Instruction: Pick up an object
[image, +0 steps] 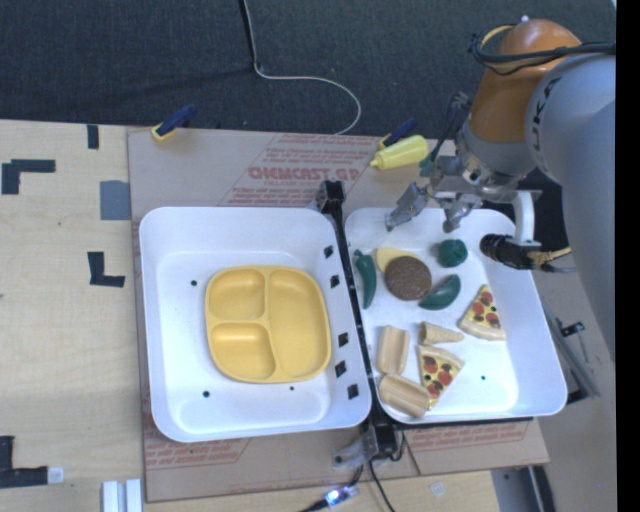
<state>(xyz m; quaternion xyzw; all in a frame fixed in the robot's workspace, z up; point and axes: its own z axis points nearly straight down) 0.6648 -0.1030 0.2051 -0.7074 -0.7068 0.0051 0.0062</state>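
Tool poised over far edge of right bin, fingers spread wide, nothing between them.

Below and near: green toy pieces, brown round patty, dark green pod by the divider. Nearer still: two pizza slices, bread rolls, all loose on the bin floor. In left bin: yellow divided plate, centred, flat. On counter beyond the bins: yellow clamp.

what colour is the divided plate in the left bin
Yellow, seen in the camera view: the divided plate.
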